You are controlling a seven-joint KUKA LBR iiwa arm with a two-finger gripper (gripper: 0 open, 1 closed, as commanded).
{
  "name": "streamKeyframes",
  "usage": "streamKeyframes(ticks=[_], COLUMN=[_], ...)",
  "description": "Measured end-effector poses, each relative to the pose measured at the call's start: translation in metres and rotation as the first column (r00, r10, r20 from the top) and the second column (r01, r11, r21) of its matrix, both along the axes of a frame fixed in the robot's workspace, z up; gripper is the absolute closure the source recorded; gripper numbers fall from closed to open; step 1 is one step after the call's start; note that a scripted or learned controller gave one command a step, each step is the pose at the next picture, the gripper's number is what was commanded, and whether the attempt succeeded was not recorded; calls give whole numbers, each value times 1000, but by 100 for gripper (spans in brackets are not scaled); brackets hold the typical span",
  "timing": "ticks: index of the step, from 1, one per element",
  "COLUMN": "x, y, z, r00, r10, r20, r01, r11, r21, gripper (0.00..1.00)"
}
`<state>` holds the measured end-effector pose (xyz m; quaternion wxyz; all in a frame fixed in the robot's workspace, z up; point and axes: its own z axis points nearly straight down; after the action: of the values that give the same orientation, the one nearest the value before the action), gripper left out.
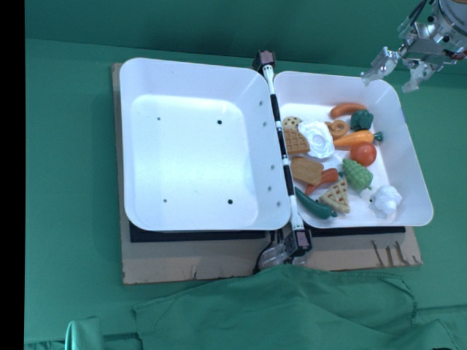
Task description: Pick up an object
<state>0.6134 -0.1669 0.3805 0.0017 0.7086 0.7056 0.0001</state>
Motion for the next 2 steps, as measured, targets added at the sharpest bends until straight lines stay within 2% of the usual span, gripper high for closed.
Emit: streamKeyframes(ticks=[1,2], x=[0,9], y=[0,-1], z=[0,-55], r00=[1000,1000], r10=[0,0], r20=[0,-4], r01=[0,0], r11=[1000,1000], r21=[0,1], gripper=[0,0])
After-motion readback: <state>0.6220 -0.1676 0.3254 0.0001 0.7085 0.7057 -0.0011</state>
